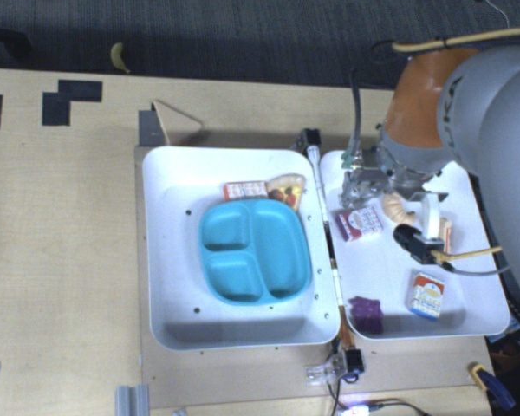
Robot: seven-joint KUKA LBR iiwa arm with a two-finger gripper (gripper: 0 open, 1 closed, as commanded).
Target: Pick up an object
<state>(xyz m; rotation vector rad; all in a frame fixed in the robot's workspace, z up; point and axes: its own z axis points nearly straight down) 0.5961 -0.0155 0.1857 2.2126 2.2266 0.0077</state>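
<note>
Now | red packet [360,224] just below jaws [360,186] | right bin [468,319]

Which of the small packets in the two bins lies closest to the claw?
The dark red packet in the right bin, just below the claw. The blue-and-white carton sits nearer that bin's front, and the red-striped packet is in the left bin.

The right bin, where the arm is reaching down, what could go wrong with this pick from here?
1. The gripper is low over the right bin, above a red and white packet with a pale roll-like item close by, so it might catch both or nudge one aside.
2. It works near the divider beside the left bin, so a pushed packet could wedge against that wall.
</note>
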